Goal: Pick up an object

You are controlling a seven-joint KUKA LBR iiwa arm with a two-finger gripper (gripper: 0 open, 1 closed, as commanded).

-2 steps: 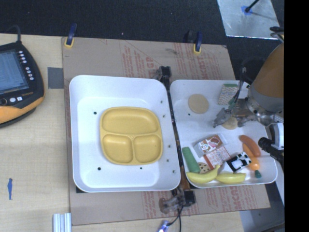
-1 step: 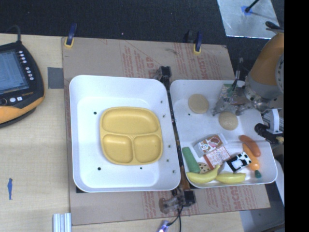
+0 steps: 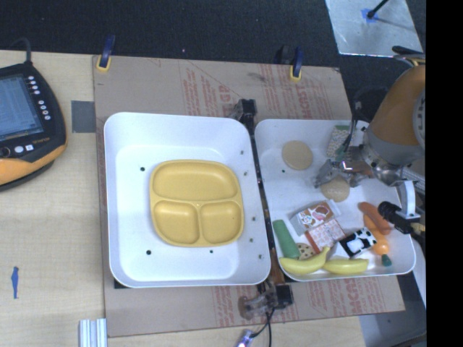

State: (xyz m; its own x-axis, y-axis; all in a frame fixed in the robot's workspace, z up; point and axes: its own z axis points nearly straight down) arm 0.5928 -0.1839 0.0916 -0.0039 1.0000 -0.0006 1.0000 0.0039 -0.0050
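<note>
- Reaching in from the right edge of the scene, the grey arm with its orange band hangs over the right bin [image 3: 269, 194], one of two shallow white bins side by side on the worktop [image 3: 43, 251].
- The gripper [image 3: 334, 173] sits low in the upper middle of that bin, right over a small tan round piece [image 3: 336, 191]; whether the jaws are spread or closed, and whether anything sits between them, I cannot tell, as the metal parts blur together.
- The tan piece looks like the likeliest target. It is pale brown, rounded, smooth and small, like a toy biscuit or bun, partly hidden by the gripper.
- A second tan disc [image 3: 296, 155], flatter and larger, lies just up and left of the gripper.
- Risk, as I judge it: a smooth rounded piece may squirt sideways out of a closing grip, or be pushed along the bin floor rather than caught.
- Below the gripper the bin is crowded: a printed card packet [image 3: 318, 223], a green block [image 3: 284, 238], a yellow banana [image 3: 324, 266], an orange carrot [image 3: 375, 221]. A drifting descent could snag these instead.
- The left bin [image 3: 123, 194] holds a yellow divided tray [image 3: 197, 201], well apart from the gripper.
</note>
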